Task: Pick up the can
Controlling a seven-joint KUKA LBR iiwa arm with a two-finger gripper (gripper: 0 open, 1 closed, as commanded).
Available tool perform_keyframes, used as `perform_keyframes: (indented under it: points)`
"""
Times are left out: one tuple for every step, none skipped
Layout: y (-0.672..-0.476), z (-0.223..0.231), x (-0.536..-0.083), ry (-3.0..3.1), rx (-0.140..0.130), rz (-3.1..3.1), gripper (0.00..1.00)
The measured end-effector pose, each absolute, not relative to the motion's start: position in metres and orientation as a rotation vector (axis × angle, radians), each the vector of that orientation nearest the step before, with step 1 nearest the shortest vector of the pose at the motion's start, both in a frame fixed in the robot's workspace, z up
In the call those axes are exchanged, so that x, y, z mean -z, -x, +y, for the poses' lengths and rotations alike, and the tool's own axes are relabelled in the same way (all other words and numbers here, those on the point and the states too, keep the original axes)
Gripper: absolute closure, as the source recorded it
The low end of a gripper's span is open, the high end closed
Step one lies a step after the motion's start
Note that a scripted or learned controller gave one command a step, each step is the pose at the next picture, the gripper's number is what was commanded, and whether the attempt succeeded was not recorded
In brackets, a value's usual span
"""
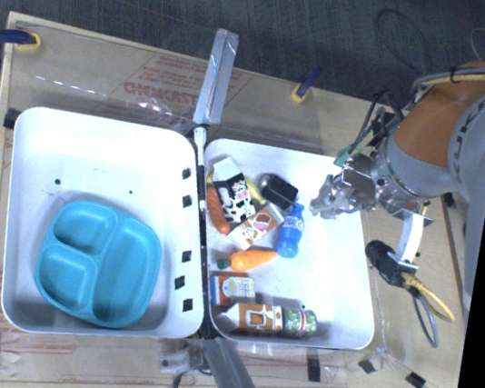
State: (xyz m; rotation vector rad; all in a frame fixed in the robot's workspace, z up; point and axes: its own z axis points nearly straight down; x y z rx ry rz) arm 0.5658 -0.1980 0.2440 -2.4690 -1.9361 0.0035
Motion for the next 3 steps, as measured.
perform_keyframes:
  points:
    - [-0.517, -0.116, -0.14, 2.396, -0.006, -2.025, 1.0]
    - [-0.482, -0.122, -0.198, 2.524, -0.004, -1.868, 1.0]
    - [-0.483, -0.12, -0.113, 2.352, -0.005, -2.076, 1.0]
